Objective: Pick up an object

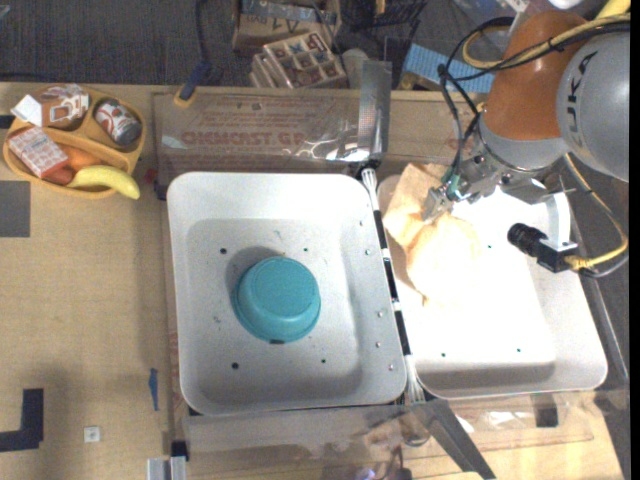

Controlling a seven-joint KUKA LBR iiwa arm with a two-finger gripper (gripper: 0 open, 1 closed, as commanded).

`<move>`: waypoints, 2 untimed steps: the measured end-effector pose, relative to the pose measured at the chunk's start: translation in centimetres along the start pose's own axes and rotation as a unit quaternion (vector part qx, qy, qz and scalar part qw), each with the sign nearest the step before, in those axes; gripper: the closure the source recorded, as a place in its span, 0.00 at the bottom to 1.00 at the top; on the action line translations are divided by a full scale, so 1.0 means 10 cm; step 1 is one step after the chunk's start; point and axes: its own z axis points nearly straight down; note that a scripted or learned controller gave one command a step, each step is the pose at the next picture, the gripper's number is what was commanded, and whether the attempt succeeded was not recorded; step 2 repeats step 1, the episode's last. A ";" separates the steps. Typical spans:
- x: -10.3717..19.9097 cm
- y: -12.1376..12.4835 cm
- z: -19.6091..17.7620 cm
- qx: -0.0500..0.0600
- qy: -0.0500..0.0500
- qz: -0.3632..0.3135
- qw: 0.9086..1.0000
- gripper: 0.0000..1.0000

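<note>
A pale yellow cloth [435, 248] lies crumpled in the left part of the right bin [520, 358], its edge reaching up to the divider between the bins. My gripper [438, 202] hangs over the cloth's upper part, its tip at the cloth or just above it. The grey arm with the orange band [530, 68] comes in from the upper right. A teal bowl [278, 298] sits upside down in the middle of the left bin [200, 218], well away from the gripper.
A black cable plug [530, 243] hangs over the right bin beside the arm. A tray of toy food with a banana [75, 148] stands on the bench at the far left. Cardboard and a clear plastic sheet [270, 133] lie behind the bins.
</note>
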 end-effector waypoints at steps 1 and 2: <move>-0.16 0.05 -0.64 0.000 -0.001 0.092 0.996 1.00; -0.16 0.05 -0.64 0.000 -0.001 0.092 0.996 1.00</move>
